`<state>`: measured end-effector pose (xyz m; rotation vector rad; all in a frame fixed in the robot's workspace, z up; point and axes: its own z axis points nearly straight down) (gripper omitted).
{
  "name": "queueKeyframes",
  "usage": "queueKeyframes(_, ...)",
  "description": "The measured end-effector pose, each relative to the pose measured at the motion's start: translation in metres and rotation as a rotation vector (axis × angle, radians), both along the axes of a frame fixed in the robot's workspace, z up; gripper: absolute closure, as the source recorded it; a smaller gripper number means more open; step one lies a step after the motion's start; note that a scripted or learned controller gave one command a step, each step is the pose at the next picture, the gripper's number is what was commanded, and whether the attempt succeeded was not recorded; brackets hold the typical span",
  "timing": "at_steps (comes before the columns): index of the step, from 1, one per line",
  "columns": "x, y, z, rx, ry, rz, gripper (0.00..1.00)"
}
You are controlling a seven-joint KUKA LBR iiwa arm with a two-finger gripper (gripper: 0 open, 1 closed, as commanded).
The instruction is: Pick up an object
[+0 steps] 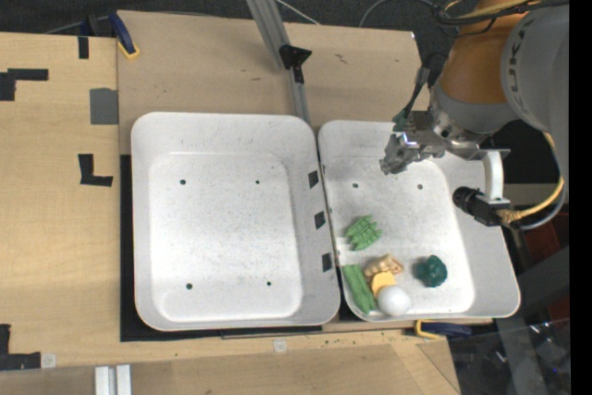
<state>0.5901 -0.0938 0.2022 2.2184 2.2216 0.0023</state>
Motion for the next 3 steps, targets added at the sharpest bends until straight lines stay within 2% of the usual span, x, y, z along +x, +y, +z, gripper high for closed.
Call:
queueKeyframes(1,0.000,0.051,0.013,0.002,0.002,0.005,1.00)
queueKeyframes(3,-0.018,0.156,0.001,0.002,0.006,0.005,1.00)
